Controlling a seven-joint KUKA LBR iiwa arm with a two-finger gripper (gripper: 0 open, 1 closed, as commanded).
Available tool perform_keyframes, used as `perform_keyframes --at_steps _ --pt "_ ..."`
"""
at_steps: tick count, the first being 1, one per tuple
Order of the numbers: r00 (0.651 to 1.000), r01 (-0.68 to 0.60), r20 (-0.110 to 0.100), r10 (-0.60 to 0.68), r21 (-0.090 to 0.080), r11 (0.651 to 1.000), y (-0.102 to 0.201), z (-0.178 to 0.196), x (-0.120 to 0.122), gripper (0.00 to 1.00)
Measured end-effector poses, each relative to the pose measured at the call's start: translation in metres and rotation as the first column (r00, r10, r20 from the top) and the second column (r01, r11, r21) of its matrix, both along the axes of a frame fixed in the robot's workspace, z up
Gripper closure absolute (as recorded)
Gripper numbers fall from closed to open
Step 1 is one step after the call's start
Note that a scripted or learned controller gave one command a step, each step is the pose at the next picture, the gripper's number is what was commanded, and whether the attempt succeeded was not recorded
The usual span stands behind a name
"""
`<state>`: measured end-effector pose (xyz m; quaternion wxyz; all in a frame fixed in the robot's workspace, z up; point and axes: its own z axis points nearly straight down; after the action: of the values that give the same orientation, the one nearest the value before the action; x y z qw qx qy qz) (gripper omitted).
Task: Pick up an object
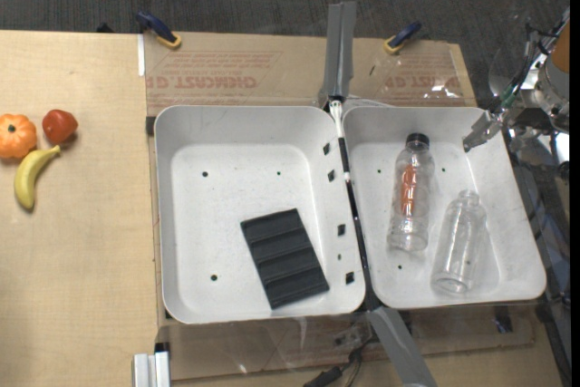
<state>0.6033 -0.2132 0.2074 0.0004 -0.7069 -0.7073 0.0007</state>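
Two white bins (172,195) hold clear bottles (410,195), judged light, slippery, best gripped mid-body; hand (485,133) near rim, state indiscernible.

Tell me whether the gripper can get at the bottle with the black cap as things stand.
Probably yes. The gripper hangs over the right bin's upper right corner, and the bottle with the black cap lies flat just to its left, uncovered; the clear bottle lies apart.

Two white bins (172,222), two clear bottles (410,193), one black ridged block (284,257), three fruits (36,154), two clamps (159,29).
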Motion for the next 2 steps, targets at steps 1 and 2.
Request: perform_keyframes --at_steps 1,2 --pt "0.950 -0.312 0.001 0.312 0.000 0.950 0.041 -0.115 -0.008 0.00" --pt "0.928 -0.373 0.002 0.373 0.000 0.928 0.011 -0.115 -0.063 0.00"
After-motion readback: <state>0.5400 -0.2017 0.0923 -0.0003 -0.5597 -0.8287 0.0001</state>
